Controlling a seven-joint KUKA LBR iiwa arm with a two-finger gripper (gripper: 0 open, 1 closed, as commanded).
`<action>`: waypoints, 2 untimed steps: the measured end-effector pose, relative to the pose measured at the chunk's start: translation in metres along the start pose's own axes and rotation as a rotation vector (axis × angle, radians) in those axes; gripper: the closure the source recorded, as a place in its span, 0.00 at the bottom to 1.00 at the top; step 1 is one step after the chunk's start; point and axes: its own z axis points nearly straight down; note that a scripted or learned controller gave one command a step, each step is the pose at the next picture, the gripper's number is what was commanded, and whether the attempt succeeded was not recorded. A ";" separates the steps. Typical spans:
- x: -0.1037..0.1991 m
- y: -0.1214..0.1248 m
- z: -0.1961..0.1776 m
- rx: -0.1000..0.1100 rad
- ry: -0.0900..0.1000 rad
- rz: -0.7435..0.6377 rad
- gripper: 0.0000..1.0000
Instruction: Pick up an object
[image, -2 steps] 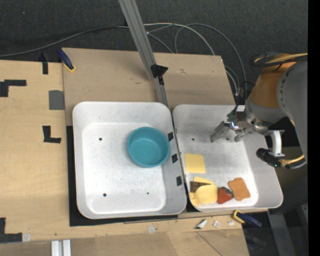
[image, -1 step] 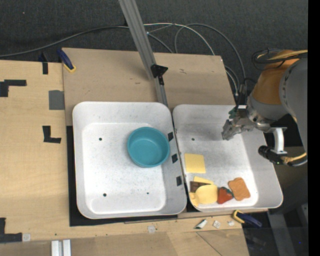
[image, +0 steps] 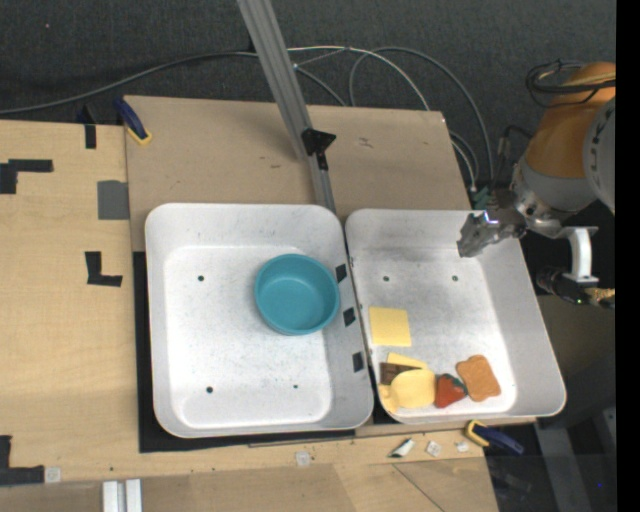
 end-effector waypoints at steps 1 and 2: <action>0.000 0.002 -0.050 0.000 0.000 0.000 1.00; 0.044 -0.025 -0.050 0.008 0.003 -0.002 1.00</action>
